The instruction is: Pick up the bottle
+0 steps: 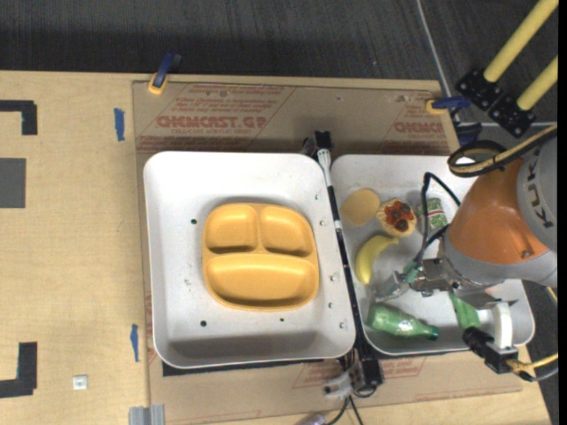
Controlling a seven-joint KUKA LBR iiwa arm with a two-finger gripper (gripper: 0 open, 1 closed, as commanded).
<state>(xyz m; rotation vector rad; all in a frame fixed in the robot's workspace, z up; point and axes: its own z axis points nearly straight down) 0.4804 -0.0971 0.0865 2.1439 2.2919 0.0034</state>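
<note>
The green plastic bottle (403, 324) lies on its side near the front wall of the right-hand shallow white bin (523, 326), its long axis running from about ten o'clock at its wider end to four o'clock at its narrower end, nearly parallel to that wall. From the claw (415, 277) it lies toward six o'clock, just beside and slightly lower in the picture; the metal tip of the claw sits above the bottle's middle, apart from it as far as I can judge. Nothing is pinched there, and whether the claw is spread or pressed together I cannot tell, since the grey arm with its orange band (492, 224) covers most of it.

My judgement: the coming move turns on a short drop toward six o'clock, with the claw set across the bottle's long axis.

Count: one bottle, one yellow banana (370, 257), one round tan disc-shaped piece (361, 206), one small red-and-yellow toy food (397, 216), one green-and-white packet (434, 212). The left white bin (168, 264) holds one yellow three-compartment tray (260, 253). Both bins rest on the table (71, 237).
</note>
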